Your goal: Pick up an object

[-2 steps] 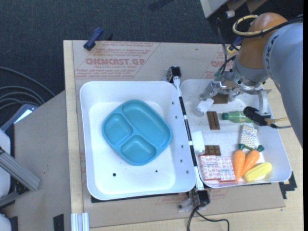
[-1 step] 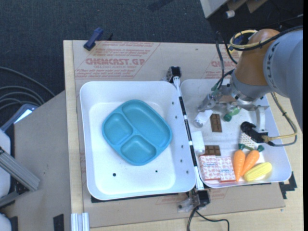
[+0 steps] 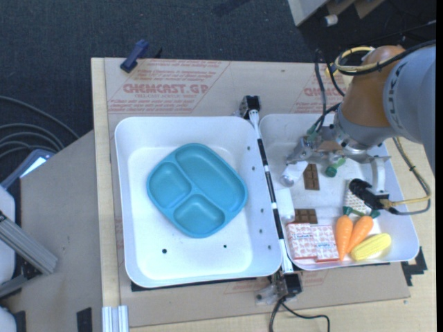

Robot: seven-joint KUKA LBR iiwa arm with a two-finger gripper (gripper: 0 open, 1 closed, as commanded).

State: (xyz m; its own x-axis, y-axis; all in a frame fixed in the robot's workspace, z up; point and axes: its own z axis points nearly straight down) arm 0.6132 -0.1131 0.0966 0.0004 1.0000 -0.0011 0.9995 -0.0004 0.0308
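We see two white bins side by side. The left bin holds a blue divided plate. The right bin holds a chocolate bar, carrots, corn and a cracker box crowded along its near edge. The gripper hovers over the chocolate bar; we cannot tell its grip.

Left bin: holds a tray at its middle.
Right bin: touches the left bin's right side.
Pincer: in the right bin's upper part, over a bar.
Lower right bin: box left, two carrots beside it, corn rightmost.
Table: beneath both bins.
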